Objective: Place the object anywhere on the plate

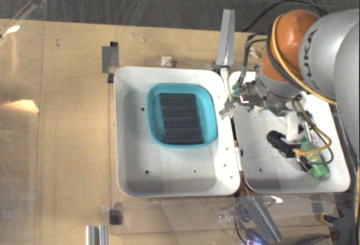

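The dark ribbed slab [180, 119], which I take for the object, looks light, stiff and flat, so a grasp across its narrow width at mid-length would likely be surest. It is charcoal grey and rectangular with crosswise ribs, and lies flat inside the teal plate [211, 121] in the left white bin [134, 171], centre-left of the frame. The tool [239, 98] hangs over the bins' shared rims just right of the plate; whether it is apart or together I cannot tell.

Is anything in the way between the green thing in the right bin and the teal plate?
Between green thing and plate lie the bins' adjoining walls; a dark ribbed slab covers the plate's middle.
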You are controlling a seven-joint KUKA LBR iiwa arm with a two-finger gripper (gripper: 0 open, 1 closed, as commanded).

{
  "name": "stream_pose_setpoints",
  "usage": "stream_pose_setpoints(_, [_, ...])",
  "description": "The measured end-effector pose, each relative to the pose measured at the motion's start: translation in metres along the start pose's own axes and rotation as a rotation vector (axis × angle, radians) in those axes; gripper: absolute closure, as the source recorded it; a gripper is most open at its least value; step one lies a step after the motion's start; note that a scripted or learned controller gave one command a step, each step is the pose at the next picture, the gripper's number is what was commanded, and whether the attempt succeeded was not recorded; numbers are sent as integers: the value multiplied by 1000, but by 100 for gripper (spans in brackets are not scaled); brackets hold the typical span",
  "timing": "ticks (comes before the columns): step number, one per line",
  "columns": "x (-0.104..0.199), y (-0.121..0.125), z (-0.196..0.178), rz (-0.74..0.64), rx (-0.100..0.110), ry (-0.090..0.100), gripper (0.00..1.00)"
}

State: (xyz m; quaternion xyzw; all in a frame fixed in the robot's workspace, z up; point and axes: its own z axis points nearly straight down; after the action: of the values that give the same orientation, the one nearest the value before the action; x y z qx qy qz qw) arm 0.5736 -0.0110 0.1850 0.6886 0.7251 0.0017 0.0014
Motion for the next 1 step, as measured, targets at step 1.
stream_pose_setpoints(1, [0, 0, 0, 0, 0, 0, 0])
